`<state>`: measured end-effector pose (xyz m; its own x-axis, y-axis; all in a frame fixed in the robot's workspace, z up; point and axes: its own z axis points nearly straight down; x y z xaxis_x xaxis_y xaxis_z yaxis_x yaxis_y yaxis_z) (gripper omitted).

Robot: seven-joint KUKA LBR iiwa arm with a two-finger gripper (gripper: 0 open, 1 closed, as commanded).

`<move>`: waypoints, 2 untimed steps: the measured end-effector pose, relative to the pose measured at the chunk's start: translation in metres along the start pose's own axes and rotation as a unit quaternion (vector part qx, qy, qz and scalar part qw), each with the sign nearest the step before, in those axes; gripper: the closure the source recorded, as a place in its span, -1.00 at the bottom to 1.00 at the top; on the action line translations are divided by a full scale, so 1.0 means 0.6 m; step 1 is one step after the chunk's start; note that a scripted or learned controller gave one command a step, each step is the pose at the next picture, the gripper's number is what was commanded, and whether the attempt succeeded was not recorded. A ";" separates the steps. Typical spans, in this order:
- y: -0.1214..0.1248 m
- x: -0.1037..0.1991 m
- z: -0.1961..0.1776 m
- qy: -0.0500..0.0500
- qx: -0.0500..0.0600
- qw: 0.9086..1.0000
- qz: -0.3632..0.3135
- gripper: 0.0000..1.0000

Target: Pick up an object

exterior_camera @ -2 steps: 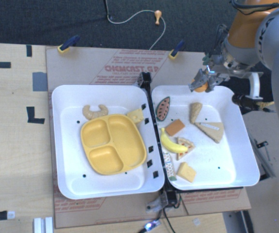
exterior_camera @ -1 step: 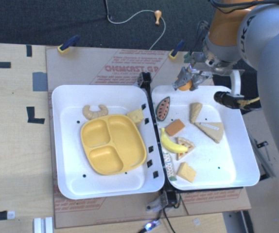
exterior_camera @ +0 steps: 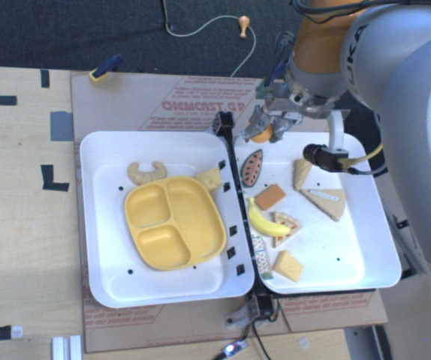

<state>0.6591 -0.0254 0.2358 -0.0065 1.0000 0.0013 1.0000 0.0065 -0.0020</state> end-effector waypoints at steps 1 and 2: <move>-0.019 0.084 -0.004 0.000 0.001 1.000 0.001 1.00; -0.030 0.159 0.019 -0.001 0.001 1.000 0.001 1.00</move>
<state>0.6403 0.0702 0.2246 -0.0051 1.0000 -0.0002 1.0000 0.0051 -0.0036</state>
